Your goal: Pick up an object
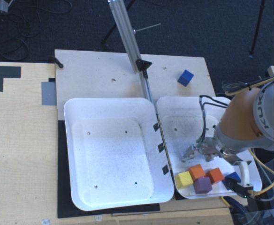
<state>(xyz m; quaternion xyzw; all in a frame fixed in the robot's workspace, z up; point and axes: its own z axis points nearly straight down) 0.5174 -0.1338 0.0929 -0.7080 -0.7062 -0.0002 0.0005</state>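
Orange cube (196,171): packed against yellow cube (184,179) and purple cube (202,185), at five o'clock in right bin (174,111).
Gripper (191,153): poised at their eleven o'clock; finger state cannot be told.
Risk: neighbours are likely nudged, grasp missed.

I see a metal rail (127,34) slanting over the table (19,139), dark cables (15,13) on the floor behind, grey patches (48,93) on the wood at left

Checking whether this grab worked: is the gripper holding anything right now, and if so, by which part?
Nothing is held: the gripper hangs over the right bin, apart from the blocks.
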